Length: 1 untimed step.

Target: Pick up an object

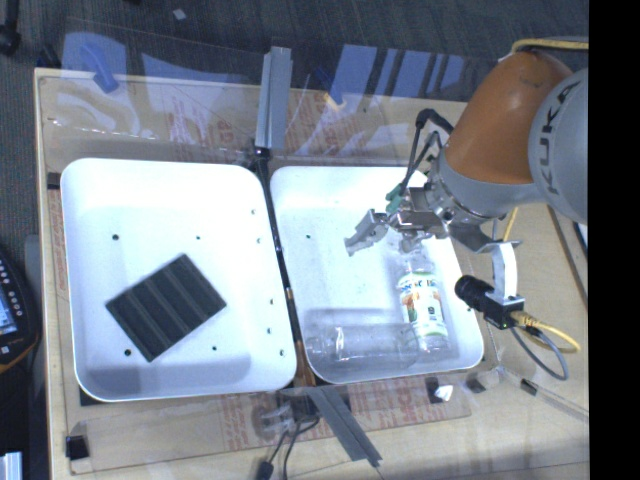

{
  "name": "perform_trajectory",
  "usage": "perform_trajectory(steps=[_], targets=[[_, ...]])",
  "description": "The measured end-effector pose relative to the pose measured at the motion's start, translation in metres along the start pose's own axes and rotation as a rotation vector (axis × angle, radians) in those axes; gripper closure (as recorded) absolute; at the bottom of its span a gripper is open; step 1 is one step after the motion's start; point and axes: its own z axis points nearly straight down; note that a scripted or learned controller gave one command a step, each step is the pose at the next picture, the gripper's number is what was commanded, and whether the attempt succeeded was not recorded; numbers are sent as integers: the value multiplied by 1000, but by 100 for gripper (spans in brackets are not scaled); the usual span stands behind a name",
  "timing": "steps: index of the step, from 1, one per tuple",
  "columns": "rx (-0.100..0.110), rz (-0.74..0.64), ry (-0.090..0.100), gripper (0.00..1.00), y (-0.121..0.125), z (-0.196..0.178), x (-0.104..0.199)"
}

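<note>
The gripper (385, 226) hangs low over the right bin (320, 203), in the middle of its far half. Whether it is apart or together I cannot tell from this slanted view, and nothing can be seen clamped in it. The grey arm (520, 128) with its orange band comes to it from the right.

Just on the near side of the gripper, a little to the right, lies a labelled bottle (424, 306). Its clear top end points toward the gripper, and its white, green and orange label is turned up. Further toward the near rim, to the left of this bottle, a clear container (360, 342) lies on its side along the bin's front wall, touching or almost touching the bottle. Well apart from the gripper, to the left, a black ribbed slab (165, 306) lies flat and turned at an angle in the left bin (150, 203).

Both bins sit side by side on a pale bench (180, 430) with faded red print on it. A grey metal bar (272, 93) stands behind the seam between the bins, with a clear sheet (150, 93) lying along the far edge. Beyond the bench is a dark carpeted floor (300, 8).
</note>
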Motion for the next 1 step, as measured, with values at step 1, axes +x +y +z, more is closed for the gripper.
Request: perform_trajectory(steps=[1], targets=[[1, 80, 0, 0, 3, 46, -77]])
